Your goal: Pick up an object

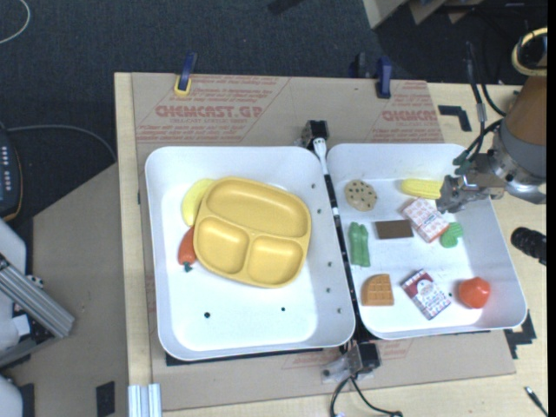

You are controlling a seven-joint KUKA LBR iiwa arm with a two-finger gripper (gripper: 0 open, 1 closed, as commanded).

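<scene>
two white bins (165, 233), jaws (453, 200) over red-white box (426, 220)

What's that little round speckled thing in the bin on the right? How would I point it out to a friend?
Start at the right bin, the one crowded with small toy foods. Go to its far-left corner, beside the divider between the bins: the cookie lies there, above the green pod. It is the only flat, round, tan piece with dark specks.
</scene>
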